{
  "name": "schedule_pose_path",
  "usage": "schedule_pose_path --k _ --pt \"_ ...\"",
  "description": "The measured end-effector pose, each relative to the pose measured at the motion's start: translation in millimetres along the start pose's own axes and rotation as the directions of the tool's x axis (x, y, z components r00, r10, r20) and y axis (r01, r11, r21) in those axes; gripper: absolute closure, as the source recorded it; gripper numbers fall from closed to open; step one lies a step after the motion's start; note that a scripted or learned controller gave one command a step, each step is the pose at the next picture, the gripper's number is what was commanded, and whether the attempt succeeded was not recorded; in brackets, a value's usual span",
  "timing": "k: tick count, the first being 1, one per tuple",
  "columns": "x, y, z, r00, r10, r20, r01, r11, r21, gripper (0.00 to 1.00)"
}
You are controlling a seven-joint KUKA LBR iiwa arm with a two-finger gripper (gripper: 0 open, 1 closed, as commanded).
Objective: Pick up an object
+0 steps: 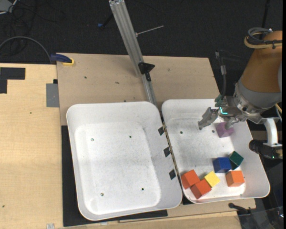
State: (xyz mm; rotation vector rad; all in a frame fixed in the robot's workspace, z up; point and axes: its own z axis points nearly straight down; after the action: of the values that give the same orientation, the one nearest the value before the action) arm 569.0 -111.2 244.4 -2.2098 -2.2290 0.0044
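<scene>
My gripper (215, 123) hangs over the upper part of the right bin (190, 109), with its fingers spread open. One grey finger (205, 119) points left and down. A small purple block (224, 130) lies on the bin floor just beside the other finger, not between the two. Further down the same bin sit a blue block (222, 164), a dark green block (236, 158), an orange block (235, 178), a yellow block (212, 179) and two red-orange blocks (190, 177) (200, 188).
The left bin (86, 113) lies beside the right one, with black clips along the shared edge. A slanted aluminium rail (131, 42) rises behind the bins. The arm's grey and orange body (262, 75) stands over the right bin's far right corner.
</scene>
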Motion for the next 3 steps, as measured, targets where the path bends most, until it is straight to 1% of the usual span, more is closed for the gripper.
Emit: schedule_pose_path --k 3 --pt "0.1 0.0 0.1 1.000 -0.002 0.000 0.002 1.000 0.000 0.00"
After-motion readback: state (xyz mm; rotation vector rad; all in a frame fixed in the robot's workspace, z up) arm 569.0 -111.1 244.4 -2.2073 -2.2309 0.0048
